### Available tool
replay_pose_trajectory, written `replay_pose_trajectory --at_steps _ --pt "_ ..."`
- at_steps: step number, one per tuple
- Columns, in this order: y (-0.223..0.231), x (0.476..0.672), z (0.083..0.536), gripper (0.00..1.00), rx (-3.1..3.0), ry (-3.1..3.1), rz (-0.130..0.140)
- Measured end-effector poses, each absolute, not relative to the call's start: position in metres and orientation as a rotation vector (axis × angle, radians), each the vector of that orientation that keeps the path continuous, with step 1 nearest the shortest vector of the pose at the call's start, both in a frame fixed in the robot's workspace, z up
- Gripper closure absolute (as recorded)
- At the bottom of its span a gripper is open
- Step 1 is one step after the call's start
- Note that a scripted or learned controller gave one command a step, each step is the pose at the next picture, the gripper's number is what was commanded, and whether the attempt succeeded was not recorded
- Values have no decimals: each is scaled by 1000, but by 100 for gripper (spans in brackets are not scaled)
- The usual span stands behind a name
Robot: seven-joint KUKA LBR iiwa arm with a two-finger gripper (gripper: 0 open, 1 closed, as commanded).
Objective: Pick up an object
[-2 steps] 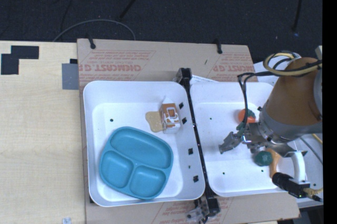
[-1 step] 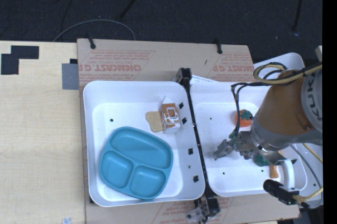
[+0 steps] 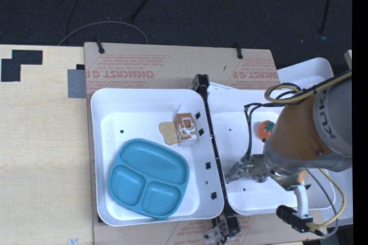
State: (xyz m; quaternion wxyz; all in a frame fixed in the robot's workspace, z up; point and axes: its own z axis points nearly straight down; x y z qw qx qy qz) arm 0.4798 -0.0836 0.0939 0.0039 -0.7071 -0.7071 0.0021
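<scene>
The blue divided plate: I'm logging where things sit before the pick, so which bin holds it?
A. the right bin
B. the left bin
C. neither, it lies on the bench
B: the blue divided plate lies flat in the left bin, below a small printed box.

Two shallow white plastic bins sit side by side on a brown cardboard sheet (image 3: 172,65) that lies on the pale wooden bench (image 3: 40,152). In the left bin (image 3: 106,103), a blue three-compartment plastic tray (image 3: 148,177) lies toward the near side. Behind it, near the divider between the bins, a small printed white carton (image 3: 186,128) rests just beside a flat tan cookie-like piece (image 3: 168,133). In the right bin (image 3: 230,106), a small orange round object (image 3: 265,129) lies toward the far side, with the grey arm's gripper (image 3: 237,172) nearer, low by the bin's left wall.
</scene>
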Motion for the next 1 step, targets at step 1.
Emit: replay_pose_trajectory --at_steps 1 --pt "-85 480 106 100 -2223 -2210 6"
